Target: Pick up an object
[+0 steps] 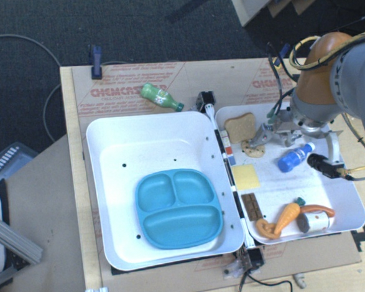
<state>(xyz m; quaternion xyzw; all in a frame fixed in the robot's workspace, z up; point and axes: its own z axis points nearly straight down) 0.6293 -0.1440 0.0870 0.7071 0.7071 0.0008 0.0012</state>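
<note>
At the near edge of the right bin (pixel 355 206) lie an orange carrot toy (pixel 286 218), a curled orange piece (pixel 267 230) and a white-and-grey cylinder with an orange strip (pixel 315 217), all crowded together; a grab aimed here risks catching 2 things at once or pushing one against the bin wall. Just behind them, a brown bar (pixel 251 207) and a yellow square (pixel 246 176) lie flat near the divider, and flat things like these likely slip under closing jaws. In the left bin (pixel 108 147) sits a blue divided plate (pixel 179 207), wide and shallow, hard to pinch.

Further back, a blue bottle (pixel 295 157) lies on its side just beside the gripper (pixel 275 131), which hovers low between the bottle and a slice of bread (pixel 240 129) with a cookie (pixel 253 147) near it. Whether the jaws are wide or narrow, I cannot tell. The bottle seems the nearest candidate, and being round it may roll away if touched off-centre. A green bottle (pixel 160 97) lies on the tabletop (pixel 128 83) beyond the bins.
</note>
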